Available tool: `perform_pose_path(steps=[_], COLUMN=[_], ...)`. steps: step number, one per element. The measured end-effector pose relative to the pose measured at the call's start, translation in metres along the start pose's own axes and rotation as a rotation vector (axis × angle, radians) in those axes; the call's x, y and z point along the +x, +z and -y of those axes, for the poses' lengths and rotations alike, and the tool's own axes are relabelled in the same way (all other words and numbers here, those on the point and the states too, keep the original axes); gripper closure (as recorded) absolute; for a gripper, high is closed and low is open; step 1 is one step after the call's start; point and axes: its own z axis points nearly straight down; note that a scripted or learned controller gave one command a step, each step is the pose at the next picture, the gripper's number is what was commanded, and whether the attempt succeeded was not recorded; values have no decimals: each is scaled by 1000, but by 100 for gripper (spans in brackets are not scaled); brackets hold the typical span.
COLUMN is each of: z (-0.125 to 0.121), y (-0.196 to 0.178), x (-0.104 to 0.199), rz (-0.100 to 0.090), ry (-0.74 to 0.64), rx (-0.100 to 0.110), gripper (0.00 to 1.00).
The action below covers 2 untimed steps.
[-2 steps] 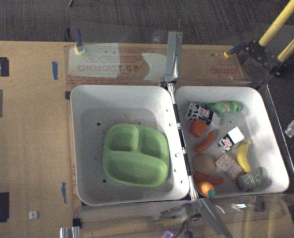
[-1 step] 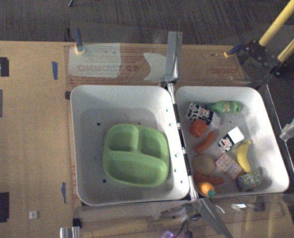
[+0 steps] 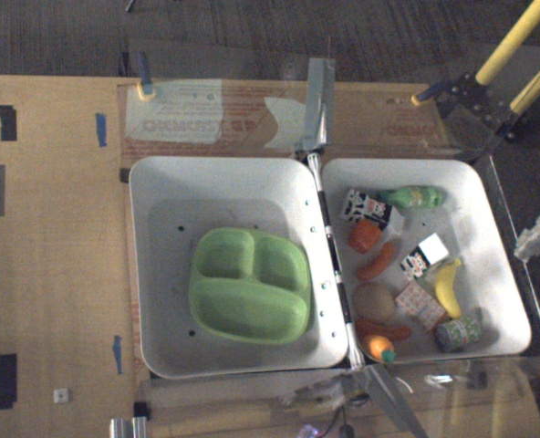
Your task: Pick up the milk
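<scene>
Milk carton (image 3: 365, 207): right bin (image 3: 480, 235), back-left corner, lying flat. Green bottle (image 3: 414, 196) just beside; red fruit (image 3: 364, 235) touching front edge. Advice: descend from above, grasp across narrow sides, avoiding neighbours.

At the right edge, about mid height of the view, I see a small pale grey piece (image 3: 536, 241), a little blurred. It may belong to my arm; which part it is, I cannot tell.

matt green plastic tray (image 3: 250, 286), printed milk carton (image 3: 365, 208)
</scene>
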Motion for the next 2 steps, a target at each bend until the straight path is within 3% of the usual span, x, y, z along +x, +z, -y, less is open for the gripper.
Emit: perform_pose_path(steps=[1,2], z=[0,-32], y=[76,69], x=[0,-18], rz=[1,5], ry=[-47,-251], rx=[-1,-1], gripper=[100,100])
